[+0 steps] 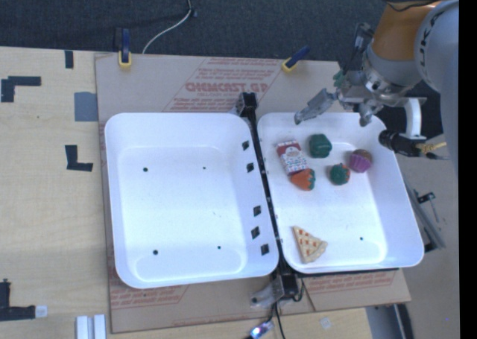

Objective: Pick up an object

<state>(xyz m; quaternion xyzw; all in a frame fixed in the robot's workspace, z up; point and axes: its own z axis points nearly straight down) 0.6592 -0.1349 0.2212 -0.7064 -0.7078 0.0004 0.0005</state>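
Above the right bin's [387,211] far rim the gripper [335,109] hangs with fingers spread, holding nothing; the green block [320,145] sits just below; I'd drop straight down, straddle it, then close.

A light wooden bench [45,203] carries everything here, dotted with dark tape marks on its left side. A brown cardboard sheet [216,84] with red lettering lies flat on it, pinned at the far edge by two clamps [123,48]. Two white bins [179,196] sit side by side on that cardboard, touching along the middle.
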